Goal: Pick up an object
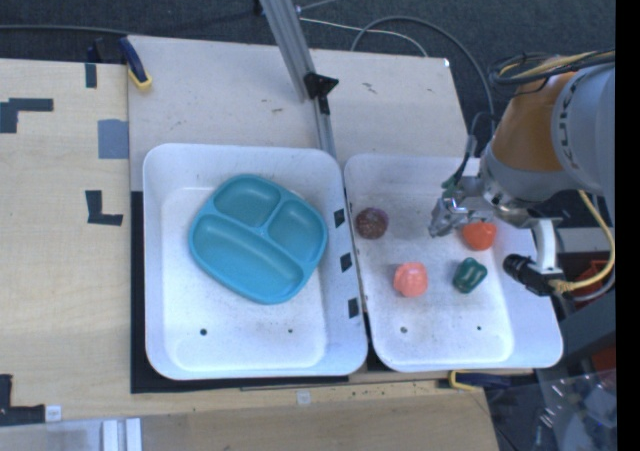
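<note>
Two white bins sit side by side across the middle of the frame. The left bin (170, 339) holds a blue divided plate (258, 237), lying flat and turned at a slant, in the bin's upper middle.

The right bin (440, 344) holds four small things. A dark reddish ball (372, 223) lies near its left wall, in the upper left of that bin. A pink-orange ball (410, 279) lies lower, near the bin's centre. A dark green piece (468, 275) lies to the right of the pink one, well apart from it. An orange-red ball (479, 235) lies just above the green piece, toward the bin's right side.

The arm (560, 139) comes in from the right edge of the frame, its orange band above the wrist. The gripper (447, 220) hangs low over the upper right part of the right bin, just left of the orange-red ball, touching it or nearly so. Its metal tip points down and to the left. How wide it stands cannot be made out, and nothing is seen caught in it.

A grey metal pole (285, 24) runs from the top of the frame down to the gap between the bins.
</note>
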{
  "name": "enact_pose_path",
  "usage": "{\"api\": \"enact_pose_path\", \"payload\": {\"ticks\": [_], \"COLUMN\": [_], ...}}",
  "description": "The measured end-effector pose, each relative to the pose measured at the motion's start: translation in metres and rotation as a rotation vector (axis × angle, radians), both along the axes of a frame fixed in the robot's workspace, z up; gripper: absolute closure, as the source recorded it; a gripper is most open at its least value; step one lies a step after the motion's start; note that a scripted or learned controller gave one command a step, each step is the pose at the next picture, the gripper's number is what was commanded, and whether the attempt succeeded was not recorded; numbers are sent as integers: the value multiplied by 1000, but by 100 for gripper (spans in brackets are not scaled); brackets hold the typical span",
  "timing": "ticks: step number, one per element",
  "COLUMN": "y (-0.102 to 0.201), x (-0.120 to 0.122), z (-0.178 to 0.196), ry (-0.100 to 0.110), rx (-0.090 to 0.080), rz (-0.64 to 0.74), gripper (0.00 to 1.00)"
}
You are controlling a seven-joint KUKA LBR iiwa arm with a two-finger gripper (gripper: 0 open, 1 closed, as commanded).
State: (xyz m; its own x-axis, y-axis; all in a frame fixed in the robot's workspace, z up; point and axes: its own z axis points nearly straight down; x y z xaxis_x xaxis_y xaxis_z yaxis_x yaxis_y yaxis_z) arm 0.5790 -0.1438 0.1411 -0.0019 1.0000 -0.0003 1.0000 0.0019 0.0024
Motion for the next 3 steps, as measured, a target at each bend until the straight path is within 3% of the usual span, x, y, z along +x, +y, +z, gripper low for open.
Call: {"api": "enact_pose_path", "payload": {"ticks": [2,3], "y": [9,59], "x": [1,-15], "z": [116,117], "ry": [-3,3], "rx": [-1,1], "rz": [0,4], "gripper": [100,100]}}
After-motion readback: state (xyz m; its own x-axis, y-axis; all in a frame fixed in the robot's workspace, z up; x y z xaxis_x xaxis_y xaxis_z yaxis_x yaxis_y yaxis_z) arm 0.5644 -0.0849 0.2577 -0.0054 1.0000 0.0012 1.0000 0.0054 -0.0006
